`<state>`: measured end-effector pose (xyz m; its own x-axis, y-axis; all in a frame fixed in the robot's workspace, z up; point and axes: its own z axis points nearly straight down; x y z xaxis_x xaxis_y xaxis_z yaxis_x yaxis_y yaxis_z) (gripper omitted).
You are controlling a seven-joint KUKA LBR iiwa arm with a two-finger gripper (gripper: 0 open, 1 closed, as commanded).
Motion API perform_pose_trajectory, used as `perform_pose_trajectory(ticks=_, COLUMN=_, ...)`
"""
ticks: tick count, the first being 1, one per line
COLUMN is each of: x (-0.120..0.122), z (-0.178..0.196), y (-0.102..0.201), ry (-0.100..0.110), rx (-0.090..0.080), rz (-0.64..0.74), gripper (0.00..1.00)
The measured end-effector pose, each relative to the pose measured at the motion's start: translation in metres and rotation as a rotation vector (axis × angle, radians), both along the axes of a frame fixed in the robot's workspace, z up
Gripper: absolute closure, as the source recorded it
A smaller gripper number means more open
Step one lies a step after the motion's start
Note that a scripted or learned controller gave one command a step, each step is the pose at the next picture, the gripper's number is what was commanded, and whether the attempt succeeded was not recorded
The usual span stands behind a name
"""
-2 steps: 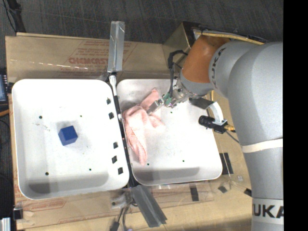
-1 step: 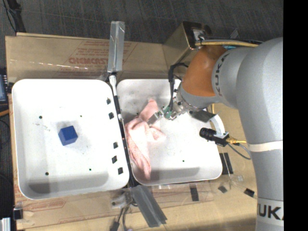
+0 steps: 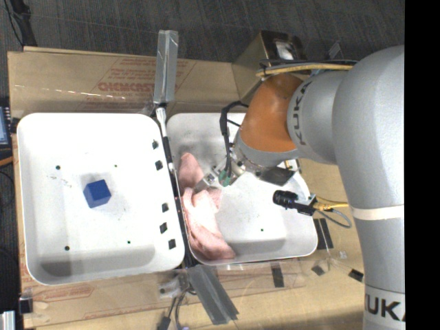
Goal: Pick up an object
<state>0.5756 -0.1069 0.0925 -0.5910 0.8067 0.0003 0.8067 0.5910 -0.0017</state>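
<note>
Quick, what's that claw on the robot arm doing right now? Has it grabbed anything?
Gripper: down in the right bin, at the pink cloth; whether it is open, closed or holding anything cannot be told.

The bins (image 3: 41, 184) look like smooth, slightly glossy white plastic. The pink cloth (image 3: 203, 222) is soft, matt and crumpled. The blue cube (image 3: 97, 192) appears matt. The arm (image 3: 357, 129) has a satin grey shell.

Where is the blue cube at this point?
The blue cube sits alone in the left bin, left of centre, far from the gripper, which is over the pink cloth in the right bin.
</note>
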Motion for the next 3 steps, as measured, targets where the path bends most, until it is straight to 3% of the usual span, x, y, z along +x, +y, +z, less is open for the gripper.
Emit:
perform_pose_trajectory(ticks=1, x=0.053, z=0.000, y=0.006, ry=-0.002, rx=-0.001, rz=-0.046, gripper=0.00)
perform_pose_trajectory(ticks=2, x=0.001, z=0.000, y=0.002, ry=0.000, rx=0.000, rz=-0.062, gripper=0.00)
perform_pose_trajectory(ticks=3, x=0.030, z=0.000, y=0.007, ry=-0.002, rx=-0.001, rz=-0.279, gripper=0.00)
